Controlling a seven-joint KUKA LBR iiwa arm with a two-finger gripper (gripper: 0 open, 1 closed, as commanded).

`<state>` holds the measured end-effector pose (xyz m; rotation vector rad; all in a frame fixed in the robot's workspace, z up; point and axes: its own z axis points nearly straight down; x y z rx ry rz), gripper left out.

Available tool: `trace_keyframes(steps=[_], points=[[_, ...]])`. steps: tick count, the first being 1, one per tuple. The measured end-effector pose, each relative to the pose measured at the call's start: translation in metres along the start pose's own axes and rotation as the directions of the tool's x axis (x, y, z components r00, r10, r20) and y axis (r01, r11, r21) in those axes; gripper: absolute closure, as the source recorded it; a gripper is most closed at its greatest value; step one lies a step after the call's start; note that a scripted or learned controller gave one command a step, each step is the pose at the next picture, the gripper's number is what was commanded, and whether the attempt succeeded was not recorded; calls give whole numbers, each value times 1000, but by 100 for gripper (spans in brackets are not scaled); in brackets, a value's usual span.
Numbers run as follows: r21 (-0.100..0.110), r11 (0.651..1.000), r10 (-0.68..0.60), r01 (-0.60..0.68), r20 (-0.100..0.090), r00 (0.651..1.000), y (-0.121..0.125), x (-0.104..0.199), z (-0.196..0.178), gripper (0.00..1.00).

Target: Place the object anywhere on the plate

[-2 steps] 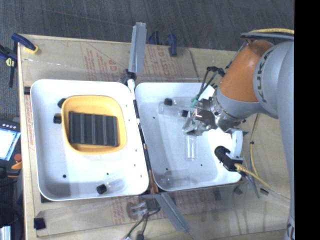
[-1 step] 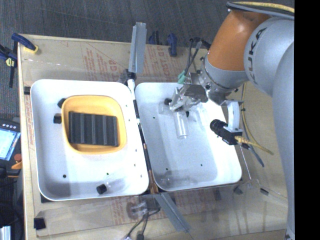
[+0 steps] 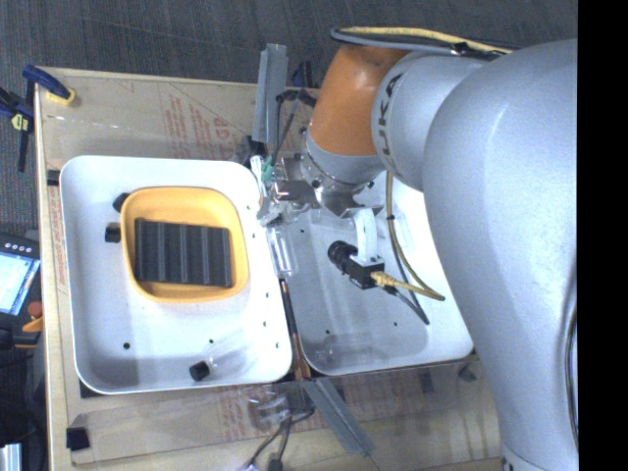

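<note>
Here, fingers (image 3: 278,226) over the right bin (image 3: 392,356), opening unclear, yellow plate (image 3: 184,202) left.

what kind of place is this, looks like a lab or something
Probably a robotics lab or test cell: a grey industrial arm reaches over two white bins on a plywood bench, with clamps at its edge.

Looking smooth and faintly glossy like moulded plastic: left white bin (image 3: 78,263) and right white bin (image 3: 446,337). Showing a matt yellow rim: plate (image 3: 183,241), centre dark and ribbed. Appearing as raw pale wood, printed red, upper left: desk (image 3: 147,106). Gleaming satin grey with a glossy orange band: arm (image 3: 461,145).
</note>
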<state>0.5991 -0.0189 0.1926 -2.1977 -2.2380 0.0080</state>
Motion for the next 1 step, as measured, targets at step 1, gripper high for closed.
trace_keyframes(steps=[1], points=[[-1,1000,0,0,0,1000,0,0,-1,0]])
